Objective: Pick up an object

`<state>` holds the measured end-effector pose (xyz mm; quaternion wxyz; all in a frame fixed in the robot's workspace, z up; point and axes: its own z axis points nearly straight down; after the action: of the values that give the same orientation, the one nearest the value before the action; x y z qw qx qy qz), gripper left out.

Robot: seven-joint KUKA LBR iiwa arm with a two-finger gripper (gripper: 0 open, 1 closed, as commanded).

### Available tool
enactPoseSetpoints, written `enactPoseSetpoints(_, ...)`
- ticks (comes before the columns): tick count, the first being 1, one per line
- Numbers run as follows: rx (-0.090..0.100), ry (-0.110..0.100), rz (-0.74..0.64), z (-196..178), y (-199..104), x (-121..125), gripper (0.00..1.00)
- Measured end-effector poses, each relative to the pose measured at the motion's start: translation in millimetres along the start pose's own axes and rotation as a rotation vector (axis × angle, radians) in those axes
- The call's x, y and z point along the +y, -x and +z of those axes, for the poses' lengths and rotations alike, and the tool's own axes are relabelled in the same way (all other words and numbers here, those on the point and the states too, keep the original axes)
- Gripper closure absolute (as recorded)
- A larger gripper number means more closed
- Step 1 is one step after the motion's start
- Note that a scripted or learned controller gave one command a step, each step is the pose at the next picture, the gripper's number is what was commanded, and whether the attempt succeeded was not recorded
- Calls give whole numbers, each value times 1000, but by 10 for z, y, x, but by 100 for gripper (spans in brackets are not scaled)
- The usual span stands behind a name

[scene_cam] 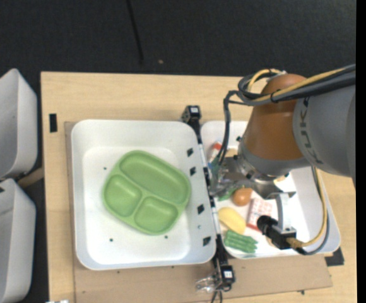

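Note:
A green divided plate point(146, 192) lies in the left bin point(88, 245). In the right bin point(315, 188) I see a small orange ball point(241, 196), a yellow piece point(231, 219), a green ridged piece point(240, 242), a pink and white card point(257, 211) and a small red item point(216, 148). My gripper point(224, 183) reaches down at the right bin's left side, just left of the orange ball. The orange wrist band point(274, 128) covers much of that bin.
The divider point(202, 188) between the two bins runs right beside the gripper. White padded shapes point(3, 169) stand at the left, off the bench. Bare wooden bench point(57, 106) frames the bins.

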<state>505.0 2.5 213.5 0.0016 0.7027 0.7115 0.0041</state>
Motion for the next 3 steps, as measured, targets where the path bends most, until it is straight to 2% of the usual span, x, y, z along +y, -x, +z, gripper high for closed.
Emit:
enactPoseSetpoints(1,0,-2,3,-464,-645,-135,100)
enactPoseSetpoints(2,-2,13,11,-2441,-316,-116,100)
enactPoseSetpoints(3,-6,-16,12,-1441,-385,-142,100)
